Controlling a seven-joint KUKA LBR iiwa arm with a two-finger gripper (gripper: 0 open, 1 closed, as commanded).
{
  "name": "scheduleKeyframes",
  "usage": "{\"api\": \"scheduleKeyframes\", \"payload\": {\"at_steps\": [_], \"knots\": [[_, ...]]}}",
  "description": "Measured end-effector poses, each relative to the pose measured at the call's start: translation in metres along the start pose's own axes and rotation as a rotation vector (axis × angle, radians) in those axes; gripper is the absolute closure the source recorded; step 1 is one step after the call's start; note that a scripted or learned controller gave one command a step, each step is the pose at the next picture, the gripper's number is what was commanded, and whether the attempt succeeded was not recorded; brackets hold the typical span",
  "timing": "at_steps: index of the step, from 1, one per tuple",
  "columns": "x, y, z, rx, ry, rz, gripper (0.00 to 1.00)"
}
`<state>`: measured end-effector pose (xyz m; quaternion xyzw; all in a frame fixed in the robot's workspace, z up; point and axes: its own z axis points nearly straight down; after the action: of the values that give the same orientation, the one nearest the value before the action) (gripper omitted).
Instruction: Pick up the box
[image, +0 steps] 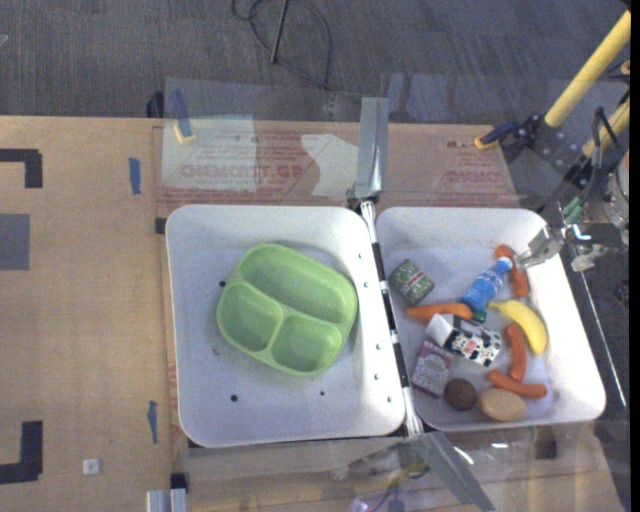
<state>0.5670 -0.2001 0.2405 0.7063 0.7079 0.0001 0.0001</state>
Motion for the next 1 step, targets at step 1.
{"api": "scheduleKeyframes", "payload": {"at_steps": [1], "knots": [[0.0083, 0.0647, 0.0986, -0.001, -0.001, 0.053, 0.00]]}}
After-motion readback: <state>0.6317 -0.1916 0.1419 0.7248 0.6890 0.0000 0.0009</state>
